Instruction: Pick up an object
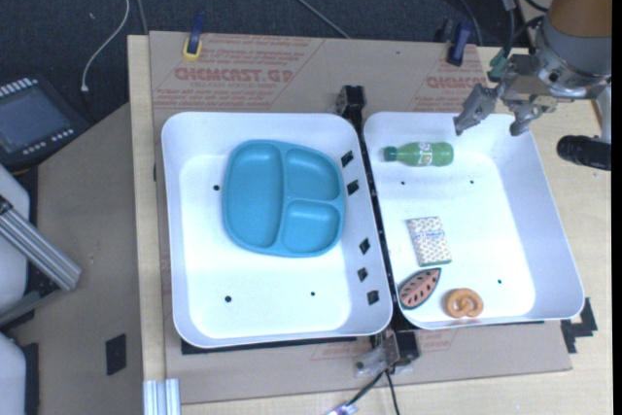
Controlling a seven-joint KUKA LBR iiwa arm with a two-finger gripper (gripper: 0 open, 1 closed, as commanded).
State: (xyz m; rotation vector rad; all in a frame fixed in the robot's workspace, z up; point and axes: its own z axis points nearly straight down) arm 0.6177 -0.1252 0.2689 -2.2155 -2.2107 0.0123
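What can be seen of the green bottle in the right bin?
The bottle is small, translucent green and looks plastic, with a green cap at its left end and a pale label around its middle. It lies on its side, long axis running left to right, on the floor of the right bin near the far wall. Nothing touches it except the bin floor. The gripper hangs open to its upper right, apart from it, with nothing between its fingers.
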